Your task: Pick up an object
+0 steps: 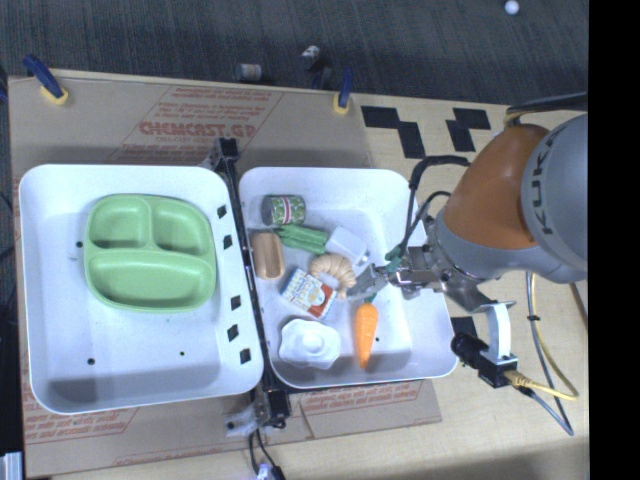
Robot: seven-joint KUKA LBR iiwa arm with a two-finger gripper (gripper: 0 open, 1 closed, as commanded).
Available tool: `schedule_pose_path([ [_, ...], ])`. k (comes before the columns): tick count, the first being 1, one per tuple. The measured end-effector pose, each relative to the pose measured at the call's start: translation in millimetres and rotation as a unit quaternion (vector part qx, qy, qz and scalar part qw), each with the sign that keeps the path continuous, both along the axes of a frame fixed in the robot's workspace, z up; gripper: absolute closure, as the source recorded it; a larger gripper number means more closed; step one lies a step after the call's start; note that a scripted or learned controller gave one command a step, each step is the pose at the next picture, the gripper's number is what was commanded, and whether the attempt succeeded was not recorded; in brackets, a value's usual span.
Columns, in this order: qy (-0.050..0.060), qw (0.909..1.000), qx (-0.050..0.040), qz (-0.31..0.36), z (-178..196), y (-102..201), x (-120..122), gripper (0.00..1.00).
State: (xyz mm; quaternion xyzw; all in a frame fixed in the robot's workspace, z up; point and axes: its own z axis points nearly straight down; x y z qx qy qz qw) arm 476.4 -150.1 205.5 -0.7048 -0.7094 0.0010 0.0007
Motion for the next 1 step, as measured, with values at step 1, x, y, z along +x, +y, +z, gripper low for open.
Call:
schedule_pose_path([
  [1,0.000,1.0000,0.0000,0.000,0.0,0.0,0.0,0.00],
])
